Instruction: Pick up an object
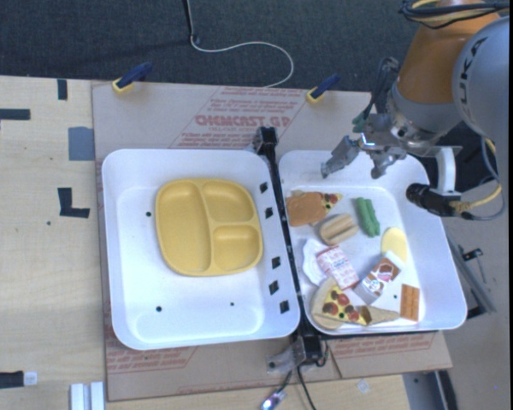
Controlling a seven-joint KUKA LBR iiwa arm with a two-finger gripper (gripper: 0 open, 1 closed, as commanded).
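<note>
Plainly, the landmark: the black divider where the two bins meet — every place below is taken from it.
Left bin: left of the divider; it bears a yellow sectioned plate, flat and near the middle, probably there as a drop-off spot.
Right bin: right of the divider; the toy foods lie loosely here, so a pick has many candidates.
Toast: just right of the divider, at the heap's far end.
Pizza slice: right of the divider, at the near rim.
Green pickle: farther right, apart from its neighbours — likely the easiest grasp.
Gripper: right of the divider, above the bin's far rim; fingers spread, nothing between them, poised for a descent.
</note>
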